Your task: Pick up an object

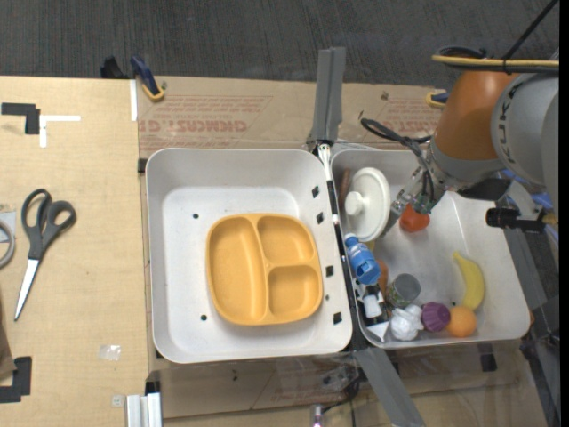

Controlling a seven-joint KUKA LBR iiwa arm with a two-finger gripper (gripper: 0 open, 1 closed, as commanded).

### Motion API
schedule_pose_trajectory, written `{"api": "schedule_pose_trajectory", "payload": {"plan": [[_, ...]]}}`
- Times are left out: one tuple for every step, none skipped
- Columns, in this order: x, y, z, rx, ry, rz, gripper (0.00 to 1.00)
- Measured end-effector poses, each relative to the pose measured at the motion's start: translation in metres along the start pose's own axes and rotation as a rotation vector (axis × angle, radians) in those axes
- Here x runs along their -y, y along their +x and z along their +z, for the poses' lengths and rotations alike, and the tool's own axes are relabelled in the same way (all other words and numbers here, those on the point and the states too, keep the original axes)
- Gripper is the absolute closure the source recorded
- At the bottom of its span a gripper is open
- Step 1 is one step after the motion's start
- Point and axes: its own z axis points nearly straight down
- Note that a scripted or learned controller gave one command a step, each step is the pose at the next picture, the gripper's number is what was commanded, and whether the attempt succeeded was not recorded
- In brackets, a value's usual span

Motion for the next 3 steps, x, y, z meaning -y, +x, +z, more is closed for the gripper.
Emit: {"api": "schedule_pose_trajectory", "payload": {"plan": [[0.078,-0.01,0.002,-0.008,-0.001,0.186,0.0],[0.077,-0.011,-0.007,-0.005,0.0,0.184,1.0],[0.03,-0.001,-0.12,-0.008,0.0,0.271,1.0]]}}
